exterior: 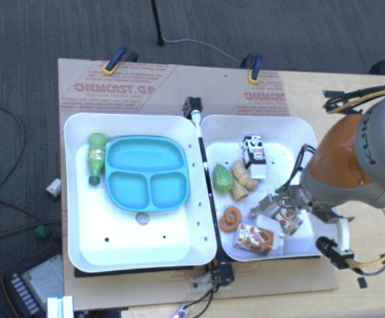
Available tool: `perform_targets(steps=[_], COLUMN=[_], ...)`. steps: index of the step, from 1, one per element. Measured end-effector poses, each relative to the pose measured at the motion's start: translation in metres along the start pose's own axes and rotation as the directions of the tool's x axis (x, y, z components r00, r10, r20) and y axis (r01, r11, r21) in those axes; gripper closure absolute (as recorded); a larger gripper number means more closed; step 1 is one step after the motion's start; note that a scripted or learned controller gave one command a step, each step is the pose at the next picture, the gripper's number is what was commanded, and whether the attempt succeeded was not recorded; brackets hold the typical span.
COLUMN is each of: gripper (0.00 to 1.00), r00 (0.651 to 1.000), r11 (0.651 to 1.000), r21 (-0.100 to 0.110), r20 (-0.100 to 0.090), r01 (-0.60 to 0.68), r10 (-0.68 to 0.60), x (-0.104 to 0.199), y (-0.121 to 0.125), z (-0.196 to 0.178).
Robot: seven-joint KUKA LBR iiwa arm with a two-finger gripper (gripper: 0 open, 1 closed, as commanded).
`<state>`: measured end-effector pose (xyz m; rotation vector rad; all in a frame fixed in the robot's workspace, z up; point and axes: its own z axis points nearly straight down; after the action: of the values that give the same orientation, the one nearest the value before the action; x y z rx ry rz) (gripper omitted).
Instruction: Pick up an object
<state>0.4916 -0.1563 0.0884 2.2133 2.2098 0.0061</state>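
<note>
gripper [276, 207] splayed wide, holding nothing; brown carton [254, 238] lies just below it.

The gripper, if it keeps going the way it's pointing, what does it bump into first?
The gripper points left across the right bin. It would probably meet the donut first, though depth is hard to judge from above.

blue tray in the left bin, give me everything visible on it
The blue tray is a light-blue, plastic-looking divided plate with rounded corners: one long compartment along the far side and two smaller ones along the near side. It lies flat and upright in the left bin, toward the bin's far half. A green bottle lies along its left edge, seemingly touching. A small grey round object sits just at its near rim.
</note>
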Motion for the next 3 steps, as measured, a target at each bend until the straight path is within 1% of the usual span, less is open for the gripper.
perform_targets(steps=[1, 2, 3], gripper=[1.00, 0.00, 1.00], r00=[1.000, 1.000, 1.000], r11=[1.000, 1.000, 1.000], r21=[0.000, 0.000, 0.000], r20=[-0.001, -0.001, -0.001], r01=[0.000, 0.000, 0.000], r10=[0.000, 0.000, 0.000], x=[-0.0001, 0.0001, -0.0001], y=[0.0009, 0.0007, 0.0011], z=[-0.0105, -0.0103, -0.0199])
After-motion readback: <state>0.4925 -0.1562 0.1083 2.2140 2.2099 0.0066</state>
